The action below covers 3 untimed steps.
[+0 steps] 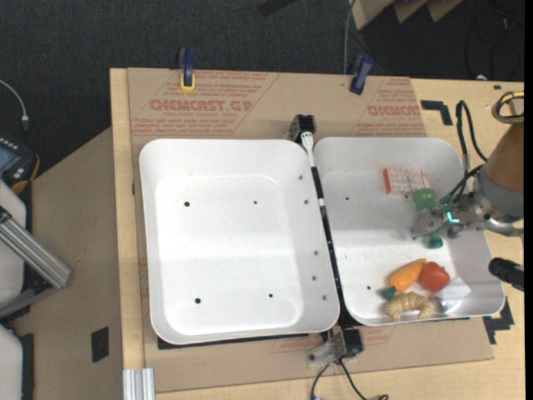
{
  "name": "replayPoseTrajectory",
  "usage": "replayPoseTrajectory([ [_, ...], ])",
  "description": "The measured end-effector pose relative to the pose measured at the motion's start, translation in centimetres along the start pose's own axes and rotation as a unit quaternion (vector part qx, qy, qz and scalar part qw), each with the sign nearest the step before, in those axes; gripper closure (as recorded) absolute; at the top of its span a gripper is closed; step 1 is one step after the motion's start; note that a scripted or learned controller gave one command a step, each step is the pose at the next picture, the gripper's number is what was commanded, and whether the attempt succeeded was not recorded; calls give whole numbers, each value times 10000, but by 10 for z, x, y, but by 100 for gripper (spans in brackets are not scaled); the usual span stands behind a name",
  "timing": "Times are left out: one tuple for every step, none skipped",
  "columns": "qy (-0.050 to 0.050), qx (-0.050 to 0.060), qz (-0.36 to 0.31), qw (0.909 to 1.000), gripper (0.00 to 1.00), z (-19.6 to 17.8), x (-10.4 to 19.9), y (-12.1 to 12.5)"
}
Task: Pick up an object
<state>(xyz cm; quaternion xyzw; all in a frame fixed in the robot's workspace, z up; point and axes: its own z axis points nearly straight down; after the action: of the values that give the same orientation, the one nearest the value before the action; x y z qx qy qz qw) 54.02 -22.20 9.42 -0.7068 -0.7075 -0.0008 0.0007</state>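
light: bright, even, overhead | shadows: soft, faint | glare: white bins (225, 223) washed out | focus: slightly soft

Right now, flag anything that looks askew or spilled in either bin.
Nothing stands out. The orange piece, red piece and tan piece sit inside the right bin, none spilled over its rim.

All the objects lie in the right bin (366, 161). A flat red-and-white packet (405, 179) rests toward its far side. Just beside it, nearer the camera, sits a round green piece (424, 197), and a small teal piece (435, 242) lies a little below that, close by the claw (440, 220). In the near right corner three things cluster: an orange carrot-like piece (406, 274) lying at a slant, a red piece (434, 277) touching its right side, and a pale tan lumpy piece (410, 307) just in front of them
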Motion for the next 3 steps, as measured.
replayPoseTrajectory([
  [-21,-18,-7,10000,0,10,24,37],
  [1,11,-20,10000,0,10,126,48],
  [-9,3,0,10000,100,0,122,48],
])
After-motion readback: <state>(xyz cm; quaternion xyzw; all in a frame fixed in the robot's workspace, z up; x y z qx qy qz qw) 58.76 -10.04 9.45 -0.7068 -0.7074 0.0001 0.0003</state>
